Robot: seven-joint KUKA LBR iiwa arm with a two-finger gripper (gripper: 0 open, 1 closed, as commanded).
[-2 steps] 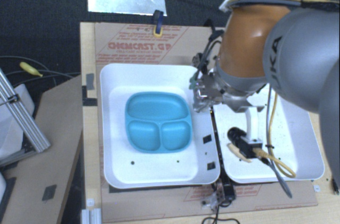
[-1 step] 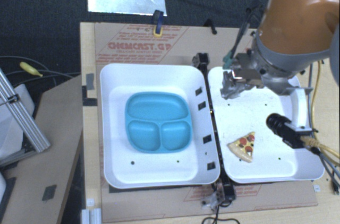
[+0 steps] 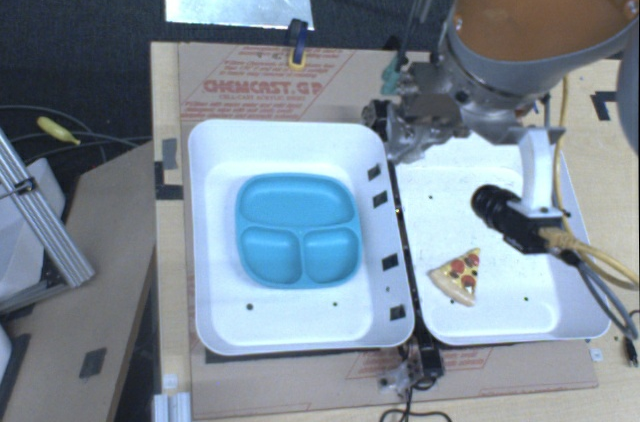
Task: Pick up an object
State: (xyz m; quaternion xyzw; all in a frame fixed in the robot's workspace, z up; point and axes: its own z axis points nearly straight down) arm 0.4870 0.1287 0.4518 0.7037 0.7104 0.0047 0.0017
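While well apart from the tool (image 3: 412, 132), pizza slice (image 3: 458, 276) in right bin (image 3: 520, 315).

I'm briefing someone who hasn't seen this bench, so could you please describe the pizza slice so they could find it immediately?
Start at the two white bins side by side and take the right bin. Near its front edge lies the toy pizza slice, a small flat wedge. It is tan with red spots, unlike the large blue divided tray in the left bin or the black cylinder on the arm just above it.
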